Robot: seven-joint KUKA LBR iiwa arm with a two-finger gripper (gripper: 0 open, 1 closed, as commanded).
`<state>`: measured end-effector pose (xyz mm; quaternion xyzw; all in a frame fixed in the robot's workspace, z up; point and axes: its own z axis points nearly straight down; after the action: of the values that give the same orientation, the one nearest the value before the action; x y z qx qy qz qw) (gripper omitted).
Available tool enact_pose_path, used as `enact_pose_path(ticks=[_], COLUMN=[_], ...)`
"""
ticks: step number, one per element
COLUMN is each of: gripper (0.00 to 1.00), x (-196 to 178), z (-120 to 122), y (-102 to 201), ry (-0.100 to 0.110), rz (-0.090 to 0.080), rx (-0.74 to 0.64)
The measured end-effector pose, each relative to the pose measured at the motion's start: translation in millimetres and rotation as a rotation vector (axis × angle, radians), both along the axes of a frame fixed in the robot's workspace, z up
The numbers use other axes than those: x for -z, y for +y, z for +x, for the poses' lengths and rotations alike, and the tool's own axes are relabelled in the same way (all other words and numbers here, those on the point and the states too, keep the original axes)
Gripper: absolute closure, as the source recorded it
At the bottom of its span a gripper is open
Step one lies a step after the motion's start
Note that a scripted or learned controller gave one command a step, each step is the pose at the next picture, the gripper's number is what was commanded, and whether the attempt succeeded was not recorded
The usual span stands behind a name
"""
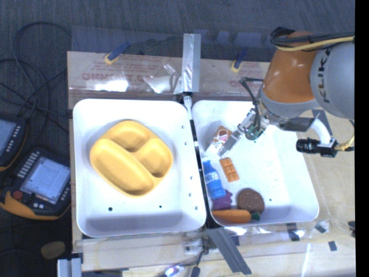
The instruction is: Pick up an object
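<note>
My gripper (226, 147) reaches down and left from the orange-banded wrist (288, 79) into the right bin (288, 172). Its tip sits just below and right of a small brown and white packet (222, 135), close to it or touching it. An orange waffle-patterned block (229, 169) lies just below the tip. Along the bin's left wall lies a blue bottle (212, 180) with a purple item (225, 199) at its lower end. A round brown patty (251, 199) and an orange carrot (233, 216) rest at the front edge.
The left bin (92, 212) holds a large yellow lumpy object (131, 156). A metal divider (191, 62) runs between the bins at the back. A handheld controller (34, 180) lies on the floor to the left.
</note>
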<state>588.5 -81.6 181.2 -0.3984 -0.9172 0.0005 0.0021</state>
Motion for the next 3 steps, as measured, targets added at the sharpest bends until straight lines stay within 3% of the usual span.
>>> enact_pose_path(ticks=[1,2,3], gripper=[0.00,0.00,0.00], x=[82,91,50], z=[-36,-56,-70], y=[-16,-21,-20], ry=[0.001,-0.022,0.002], rz=[-0.001,0.002,-0.001], rx=[0.082,0.253,0.355])
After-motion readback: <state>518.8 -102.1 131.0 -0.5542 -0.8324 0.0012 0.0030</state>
